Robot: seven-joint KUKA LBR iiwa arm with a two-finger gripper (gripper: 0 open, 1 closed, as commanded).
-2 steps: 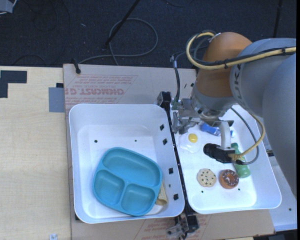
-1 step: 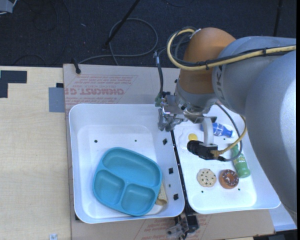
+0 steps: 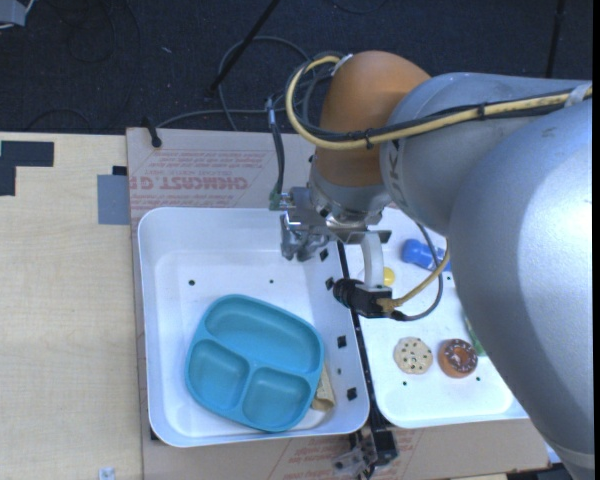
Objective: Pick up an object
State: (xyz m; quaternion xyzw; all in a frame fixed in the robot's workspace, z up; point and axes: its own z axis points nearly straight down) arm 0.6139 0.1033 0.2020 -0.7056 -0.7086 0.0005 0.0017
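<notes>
A blue divided plate [image 3: 253, 361] lies in the left bin [image 3: 170, 268], toward its front. A tan flat piece [image 3: 324, 392] pokes out from under the plate's right edge. In the right bin [image 3: 450, 403] lie a speckled cookie [image 3: 412, 355], a chocolate donut [image 3: 458, 358] and a blue object [image 3: 417, 253] partly behind the arm. My gripper [image 3: 302, 236] hangs over the far right corner of the left bin, behind the plate and apart from it. Nothing shows in its grasp.
The big grey arm [image 3: 520, 228] covers much of the right bin. A black cable clip [image 3: 360, 296] and a yellow cable hang over the wall between the bins. A cardboard sheet [image 3: 195, 173] lies behind the bins, and a wooden bench top [image 3: 50, 318] on the left.
</notes>
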